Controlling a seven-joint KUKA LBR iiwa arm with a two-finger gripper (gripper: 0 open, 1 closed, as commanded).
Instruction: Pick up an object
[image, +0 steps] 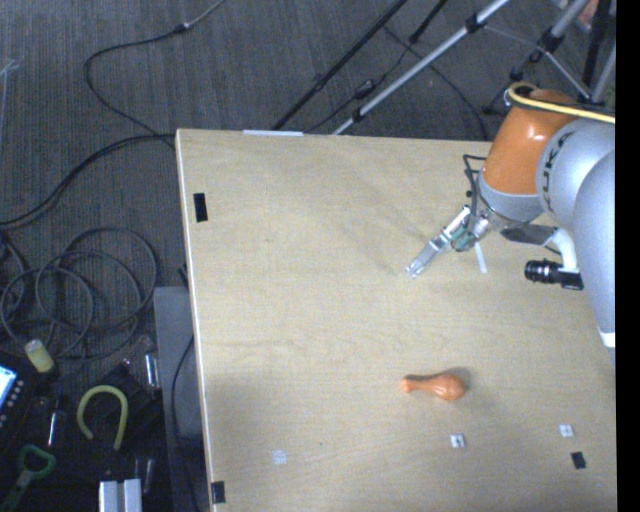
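Right now I'm hovering the end effector over mid-counter, nothing between its fingers (gap too small to judge). The orange pear-shaped object is lying well apart, nearer me. Prob. light, smooth; I'm favouring the fat end.

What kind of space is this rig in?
Probably a robotics lab: a plain wooden bench on grey carpet, loose cables on the floor, and metal stand legs behind it.

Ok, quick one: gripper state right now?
Gripper: cannot be told; it hangs above the bench, apart from the orange pear-shaped object.
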